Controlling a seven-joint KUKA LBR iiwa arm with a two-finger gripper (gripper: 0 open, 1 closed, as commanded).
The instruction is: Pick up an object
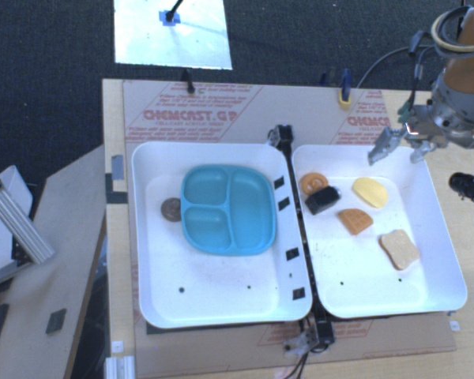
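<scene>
a camera is looking down at a slant on a wooden surface (245,105) that is carrying two shallow white bins side by side. the left bin (154,290) is holding a blue divided plate (225,209) and, just beside the plate's left edge, a small brown round thing (171,208).

the right bin (426,290) is holding five small things, all apart from the arm: an orange spiral piece (314,184) touching a black block (322,200) near the bin's left wall, a pale yellow piece (370,192) to their right, an orange-brown wedge (355,221) below the two, and a tan slice shaped like bread (399,249) nearer the bottom right.

the grey arm is reaching in from the right of the view, with its orange band high in the top right corner. its pincer (401,150) is hanging over the top edge of the right bin, its two fingers standing apart and clamped on nothing.

the task names no single thing (any of the five would do). the pale yellow piece looks nearest: it is lying down and to the left of the pincer in the view, toward the bin's middle. it is a rounded lump, slightly longer left to right, with no clear pointing end. the tan slice is lying farther down, its long axis tilting from upper left to lower right. judging from this, the pickup is not yet begun, and the coming move is calling for a shift inward over the bin before descending.
</scene>
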